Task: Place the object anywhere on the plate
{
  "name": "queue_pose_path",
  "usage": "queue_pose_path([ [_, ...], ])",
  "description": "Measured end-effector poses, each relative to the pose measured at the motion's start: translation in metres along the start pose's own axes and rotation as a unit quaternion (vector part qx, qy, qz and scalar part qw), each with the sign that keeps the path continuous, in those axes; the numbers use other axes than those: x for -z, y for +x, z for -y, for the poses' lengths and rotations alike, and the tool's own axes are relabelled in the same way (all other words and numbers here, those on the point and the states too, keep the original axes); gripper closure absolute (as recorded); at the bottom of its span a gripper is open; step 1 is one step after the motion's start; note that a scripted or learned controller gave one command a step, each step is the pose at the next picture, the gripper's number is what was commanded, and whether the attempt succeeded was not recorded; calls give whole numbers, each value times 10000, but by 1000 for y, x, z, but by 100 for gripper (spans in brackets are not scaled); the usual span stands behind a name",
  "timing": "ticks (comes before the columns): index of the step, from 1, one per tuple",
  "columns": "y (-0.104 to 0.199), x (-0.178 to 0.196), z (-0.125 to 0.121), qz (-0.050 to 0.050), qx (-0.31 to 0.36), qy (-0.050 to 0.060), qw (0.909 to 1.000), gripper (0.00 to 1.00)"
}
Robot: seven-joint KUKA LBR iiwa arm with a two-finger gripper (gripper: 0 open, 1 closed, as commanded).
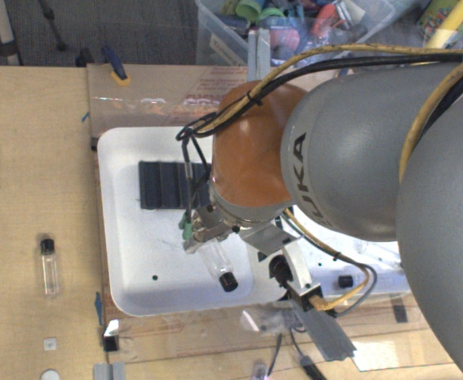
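A clear vial with a black cap (pixel 220 269) lies tilted in the left white bin (pixel 124 236), its cap pointing toward the front. My gripper (pixel 195 234) sits right at the vial's upper end, under the orange wrist band. A black ridged plate (pixel 160 184) rests flat on the bin floor just left of and behind the gripper, partly covered by cables. The vial is off the plate, to its front right.
A second clear vial (pixel 49 266) lies on the wooden bench far left. A clear tub of coloured toys (pixel 294 10) stands at the back. The big grey arm (pixel 373 133) covers the right bin. A small black piece (pixel 344 281) lies at front right.
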State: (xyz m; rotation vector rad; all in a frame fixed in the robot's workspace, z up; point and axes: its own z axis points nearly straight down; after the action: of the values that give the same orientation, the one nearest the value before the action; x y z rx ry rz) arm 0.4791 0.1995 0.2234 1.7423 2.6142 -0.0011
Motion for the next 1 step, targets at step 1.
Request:
queue_pose_path([
  [1,4,-124,-18,-4,-1573,2,9876,100],
])
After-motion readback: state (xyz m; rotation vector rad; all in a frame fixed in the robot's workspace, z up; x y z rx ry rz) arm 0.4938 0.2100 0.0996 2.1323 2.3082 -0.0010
